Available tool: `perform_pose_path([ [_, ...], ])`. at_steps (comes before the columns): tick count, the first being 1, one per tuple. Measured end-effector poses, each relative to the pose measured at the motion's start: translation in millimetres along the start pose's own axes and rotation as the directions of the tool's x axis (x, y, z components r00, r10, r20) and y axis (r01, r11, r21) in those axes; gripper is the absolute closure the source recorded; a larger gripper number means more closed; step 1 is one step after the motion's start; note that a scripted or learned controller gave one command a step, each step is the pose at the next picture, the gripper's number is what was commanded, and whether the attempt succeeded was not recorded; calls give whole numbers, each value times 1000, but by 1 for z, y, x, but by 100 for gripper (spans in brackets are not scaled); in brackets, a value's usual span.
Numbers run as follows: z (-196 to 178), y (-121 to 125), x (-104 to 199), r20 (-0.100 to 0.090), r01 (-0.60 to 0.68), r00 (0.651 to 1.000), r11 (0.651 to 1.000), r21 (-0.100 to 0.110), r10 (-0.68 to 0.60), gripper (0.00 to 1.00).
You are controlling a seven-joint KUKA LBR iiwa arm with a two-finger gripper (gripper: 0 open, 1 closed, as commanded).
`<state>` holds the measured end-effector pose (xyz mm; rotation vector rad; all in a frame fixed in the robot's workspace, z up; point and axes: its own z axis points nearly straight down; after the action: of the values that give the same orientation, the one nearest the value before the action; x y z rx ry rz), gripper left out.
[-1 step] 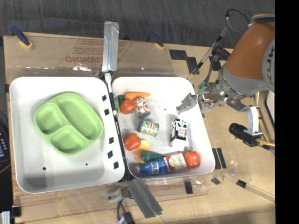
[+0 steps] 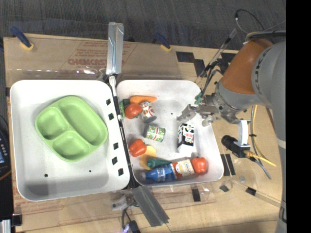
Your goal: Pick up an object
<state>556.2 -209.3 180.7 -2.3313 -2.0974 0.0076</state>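
My gripper point(image 2: 197, 116) hangs over the right side of the right bin point(image 2: 170, 87), open, with nothing between its fingers. Just below it stands a black-and-white milk carton point(image 2: 185, 135), close to the fingertips but apart from them. A green can point(image 2: 155, 132) lies at the bin's middle. A carrot point(image 2: 142, 99), a red tomato point(image 2: 132, 110) and a small white can point(image 2: 148, 111) sit at the upper left. A red-orange pepper point(image 2: 137, 148), a yellow piece point(image 2: 148, 154), a blue bottle point(image 2: 160, 174) and a bottle with an orange end point(image 2: 192, 166) lie along the front.
The left bin point(image 2: 29, 178) holds a green divided plate point(image 2: 72, 126). A raised divider with black clips point(image 2: 115, 130) separates the two bins. The arm's grey and orange wrist point(image 2: 248, 76) reaches in from the right over the bin's edge.
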Motion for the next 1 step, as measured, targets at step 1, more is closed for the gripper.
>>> perform_pose_path([
  [1, 31, -18, 2, 0, -34, 999, 999, -3, 34, 0],
])
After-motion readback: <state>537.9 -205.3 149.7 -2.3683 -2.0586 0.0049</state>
